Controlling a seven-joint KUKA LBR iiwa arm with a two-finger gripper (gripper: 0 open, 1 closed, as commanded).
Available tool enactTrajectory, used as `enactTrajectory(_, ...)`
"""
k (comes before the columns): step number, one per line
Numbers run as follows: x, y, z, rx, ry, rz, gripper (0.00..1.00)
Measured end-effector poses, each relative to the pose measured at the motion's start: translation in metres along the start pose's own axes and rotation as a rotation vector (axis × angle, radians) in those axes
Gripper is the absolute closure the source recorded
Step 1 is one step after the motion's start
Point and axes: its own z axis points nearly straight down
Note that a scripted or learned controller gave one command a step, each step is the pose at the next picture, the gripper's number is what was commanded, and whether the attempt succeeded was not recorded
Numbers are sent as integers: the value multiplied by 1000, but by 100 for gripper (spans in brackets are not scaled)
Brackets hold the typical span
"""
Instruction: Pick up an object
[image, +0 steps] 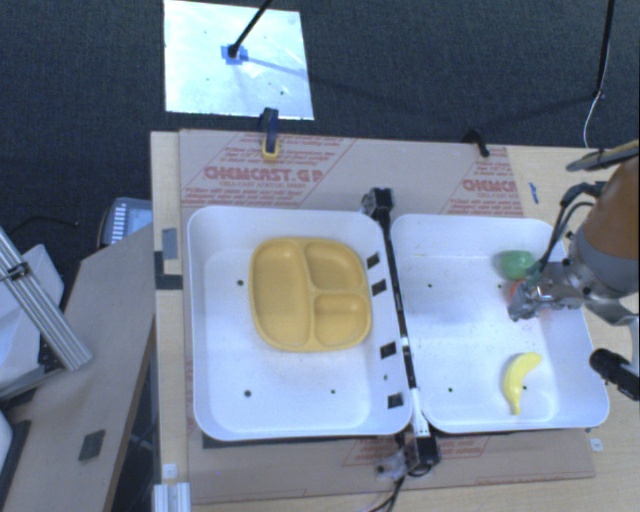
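1. Reaching in from the right, the gripper (527, 301) sits low over the right bin (470, 400), close to that bin's far right side.
2. Whether its jaws are released or clenched cannot be told from this slanted view; nothing is plainly seen gripped in them.
3. The nearest thing to take is a green object (516, 263), lying just beyond and beside the gripper, near the far right corner of the bin. A small reddish bit shows at the gripper's left edge; what it is I cannot tell.
4. A banana (519, 379) lies nearer the front of the same bin, well apart from the gripper.
5. The left bin (215, 390) holds a yellow divided plate (308, 293), flat and wide, likely a poor fit for two fingers.
6. To do this step well, I would centre over one object, most likely the green one, before descending.
7. Keep clear of the bin wall, since the green object sits near it and a finger could catch the rim.
8. Lift only once the object is seen gripped.
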Motion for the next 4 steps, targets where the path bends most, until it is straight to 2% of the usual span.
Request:
enactTrajectory(1,-1,2,-54,-1,0,0,100)
enactTrajectory(3,92,46,-30,4,3,-5,100)
enactTrajectory(4,140,66,-38,3,4,-5,100)
